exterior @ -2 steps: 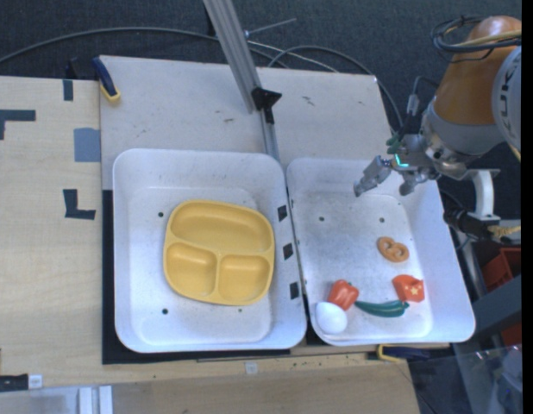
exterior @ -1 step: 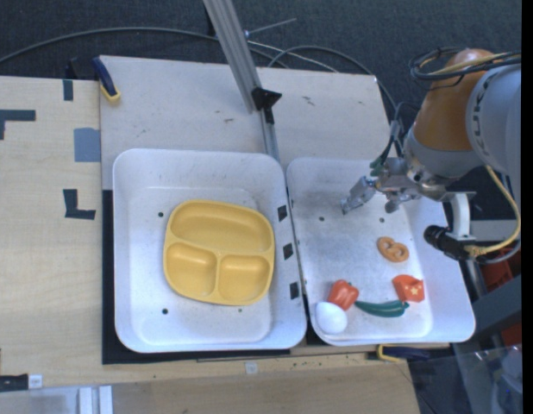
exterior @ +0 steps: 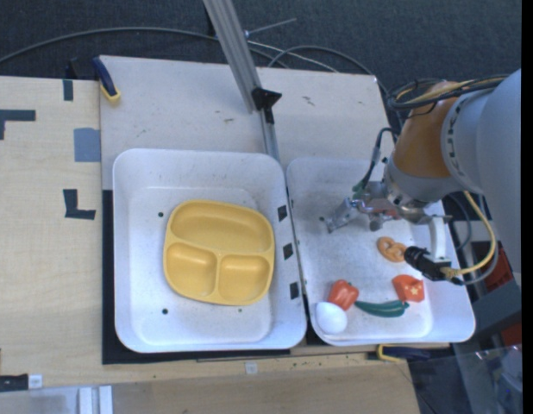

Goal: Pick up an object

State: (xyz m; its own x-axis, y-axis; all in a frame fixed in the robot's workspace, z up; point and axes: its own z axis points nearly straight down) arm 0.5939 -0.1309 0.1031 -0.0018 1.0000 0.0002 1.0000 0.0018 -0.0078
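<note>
Near right bin's front, green pepper (exterior: 383, 308) crosswise.

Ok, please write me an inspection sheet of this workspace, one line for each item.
Surface: two white bins side by side, left bin, right bin.
Job's things: in the right bin, pretzel, two red peppers, green chili, white egg.
Clutter: yellow divided plate in the left bin.
Grippers: claw low over the right bin, apart from the food.
Cables: black and yellow cables by the arm.
Surroundings: metal pole, blue-yellow clamp.
</note>
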